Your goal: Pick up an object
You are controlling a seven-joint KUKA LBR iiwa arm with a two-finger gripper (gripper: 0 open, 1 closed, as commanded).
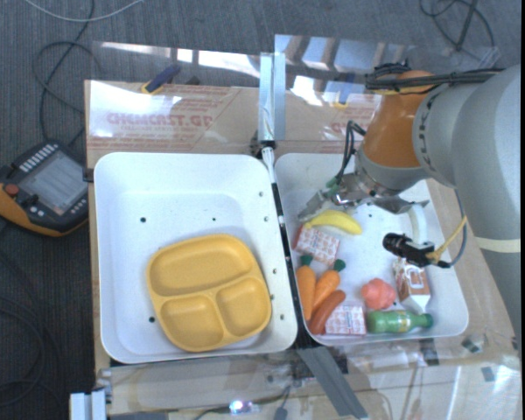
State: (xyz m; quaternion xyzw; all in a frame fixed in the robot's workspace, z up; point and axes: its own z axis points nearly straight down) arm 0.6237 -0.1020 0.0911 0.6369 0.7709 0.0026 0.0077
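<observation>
Gripper point(354, 198) low in right bin point(453, 315), just above banana point(337, 223) (claw state: cannot tell). Carrots point(319, 294) near banana. Left bin point(122, 234): 1 yellow tray point(210, 291).

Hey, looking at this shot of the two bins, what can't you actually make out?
All in the camera view:
- Far right corner of the right bin: covered by the arm.
- Print on the packet and the small carton: too small to read.
- Whether the gripper touches the banana: they overlap from above.
- Handheld controller screen: blurred.
</observation>
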